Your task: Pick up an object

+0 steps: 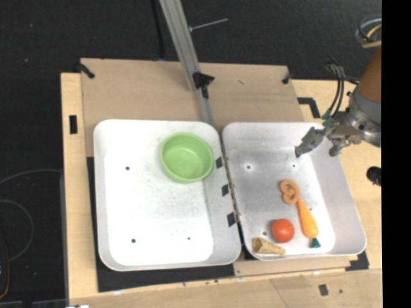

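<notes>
My gripper (319, 145) hangs over the upper right corner of the right bin (263, 146), its two dark fingers spread apart with nothing between them. Below it in the same bin lie an orange pretzel-shaped ring (289, 190), an orange carrot (308, 221), a red tomato (282, 230) and a tan wedge of bread (268, 247). These pieces sit well below and slightly left of the gripper. A green bowl (186, 157) rests upright in the upper right part of the left bin (128, 204).
A grey metal post (183, 40) slants up from between the bins at the back. Black clips (226, 191) sit along the seam where the bins meet. Tan bench surface (148, 88) surrounds both bins.
</notes>
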You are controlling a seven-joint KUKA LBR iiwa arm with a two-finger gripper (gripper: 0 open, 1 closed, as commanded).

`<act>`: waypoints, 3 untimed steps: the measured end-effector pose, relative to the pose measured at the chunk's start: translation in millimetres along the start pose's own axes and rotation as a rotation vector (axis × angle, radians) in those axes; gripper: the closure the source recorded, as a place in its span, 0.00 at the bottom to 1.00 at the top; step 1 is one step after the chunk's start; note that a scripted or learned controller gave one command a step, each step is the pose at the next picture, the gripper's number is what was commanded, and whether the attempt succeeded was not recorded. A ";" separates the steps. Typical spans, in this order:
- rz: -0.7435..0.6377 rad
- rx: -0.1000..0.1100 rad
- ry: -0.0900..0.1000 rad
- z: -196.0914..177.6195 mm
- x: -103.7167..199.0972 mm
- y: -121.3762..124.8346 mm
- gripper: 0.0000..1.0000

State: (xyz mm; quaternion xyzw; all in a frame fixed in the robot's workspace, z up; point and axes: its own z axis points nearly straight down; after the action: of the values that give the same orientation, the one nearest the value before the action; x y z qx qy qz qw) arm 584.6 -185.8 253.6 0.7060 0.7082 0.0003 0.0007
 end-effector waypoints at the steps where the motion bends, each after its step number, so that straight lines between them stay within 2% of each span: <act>1: 0.000 0.000 0.000 0.0 0.0 0.0 0.00; 2: 0.004 0.006 -0.001 59.2 -8.7 -5.0 0.00; 3: 0.005 0.006 0.000 109.9 -1.2 -11.5 0.00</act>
State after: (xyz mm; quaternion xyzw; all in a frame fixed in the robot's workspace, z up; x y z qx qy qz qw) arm 573.4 -187.1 143.7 0.7076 0.7066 -0.0019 -0.0013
